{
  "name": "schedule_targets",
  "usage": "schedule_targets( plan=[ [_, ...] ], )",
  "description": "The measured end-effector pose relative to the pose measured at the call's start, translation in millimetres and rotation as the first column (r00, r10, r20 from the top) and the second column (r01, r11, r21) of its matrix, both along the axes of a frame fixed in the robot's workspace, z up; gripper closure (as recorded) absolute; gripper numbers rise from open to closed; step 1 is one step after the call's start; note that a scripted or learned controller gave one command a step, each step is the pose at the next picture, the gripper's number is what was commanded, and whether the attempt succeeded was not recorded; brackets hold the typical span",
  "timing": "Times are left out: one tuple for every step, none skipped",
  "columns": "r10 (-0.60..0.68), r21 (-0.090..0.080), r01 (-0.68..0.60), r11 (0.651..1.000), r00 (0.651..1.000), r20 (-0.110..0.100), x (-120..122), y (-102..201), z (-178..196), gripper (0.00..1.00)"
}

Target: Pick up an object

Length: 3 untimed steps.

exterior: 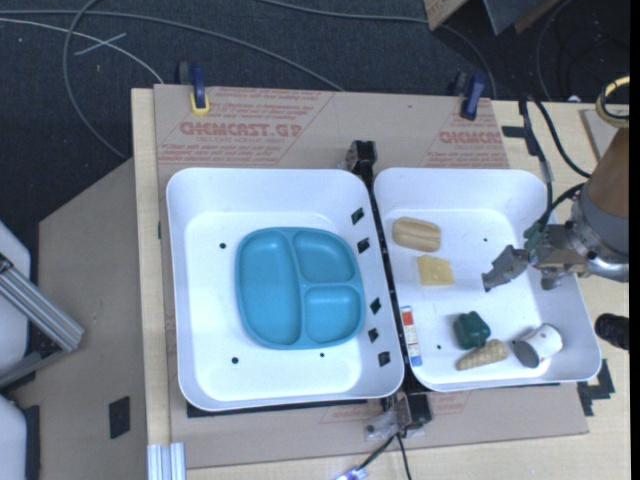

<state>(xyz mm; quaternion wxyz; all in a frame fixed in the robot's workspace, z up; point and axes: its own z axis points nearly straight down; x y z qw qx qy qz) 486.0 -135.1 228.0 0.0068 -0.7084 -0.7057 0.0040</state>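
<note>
Objects are lying loose in the right bin (470, 190): green block (471, 328) just below the gripper (525, 266), cheese (434, 269) beside it. Gripper is hovering empty, fingers spread, choosing. Next it needs centring over one piece, then descending.

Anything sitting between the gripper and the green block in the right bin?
No. In the camera view, bare white bin floor separates the gripper from the green block, down-left of it.

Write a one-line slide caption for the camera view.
End effector above the right bin of small objects; blue divided plate in the left bin.
</note>
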Motion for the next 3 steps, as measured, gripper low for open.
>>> schedule_targets(
  plan=[
    [0.004, -0.002, -0.004, 1.0, 1.0, 0.014, 3, 1, 7, 0.0],
    [0.004, -0.001, -0.004, 1.0, 1.0, 0.011, -5, 7, -43, 0.0],
    [0.004, -0.001, -0.004, 1.0, 1.0, 0.01, -1, 11, -87, 0.0]
  ],
)
